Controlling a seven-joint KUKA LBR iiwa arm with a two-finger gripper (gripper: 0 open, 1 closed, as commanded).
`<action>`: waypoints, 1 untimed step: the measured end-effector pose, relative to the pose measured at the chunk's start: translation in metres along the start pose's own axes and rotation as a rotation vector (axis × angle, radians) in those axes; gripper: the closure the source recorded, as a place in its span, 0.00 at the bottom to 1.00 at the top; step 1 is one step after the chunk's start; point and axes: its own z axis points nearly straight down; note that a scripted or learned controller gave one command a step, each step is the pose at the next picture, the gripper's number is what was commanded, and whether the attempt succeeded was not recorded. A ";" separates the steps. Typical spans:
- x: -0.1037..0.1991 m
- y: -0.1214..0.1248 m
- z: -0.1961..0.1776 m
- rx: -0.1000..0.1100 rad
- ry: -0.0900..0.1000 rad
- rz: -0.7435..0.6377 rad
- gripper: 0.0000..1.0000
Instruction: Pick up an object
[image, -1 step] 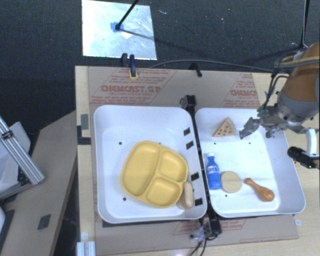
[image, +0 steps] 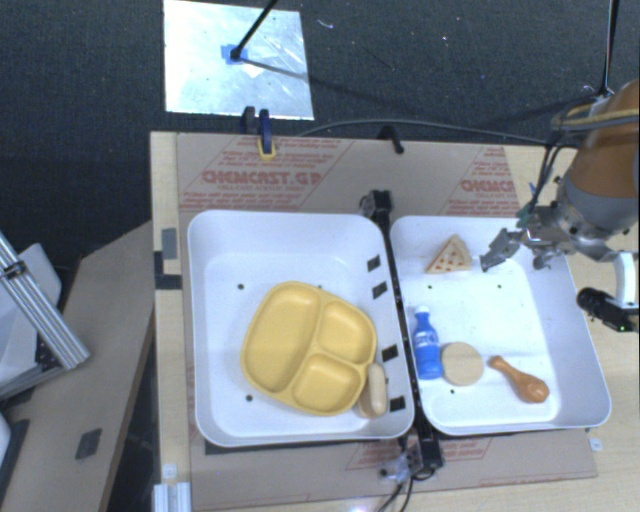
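1. The gripper (image: 512, 245) is being held over the right bin (image: 590, 400) near its far edge, fingers spread w/ nothing between them, probably poised for a descent.
2. Pick candidates are lying in the right bin: a wedge-shaped piece (image: 449, 257) just left of the gripper; a blue bottle (image: 426, 345), a tan disc (image: 462, 364) & a wooden pestle-like piece (image: 519, 379) grouped toward the near wall.
3. A yellow divided tray (image: 310, 347) is lying in the left bin (image: 215, 300), a small bread-like roll (image: 375, 390) touching its rim.
4. Bare floor is being left mid-bin, so approach room looks ample; the bottle is sitting near the divider wall, likely cramping finger clearance.
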 end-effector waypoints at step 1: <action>0.005 -0.005 0.061 0.006 0.002 0.001 0.00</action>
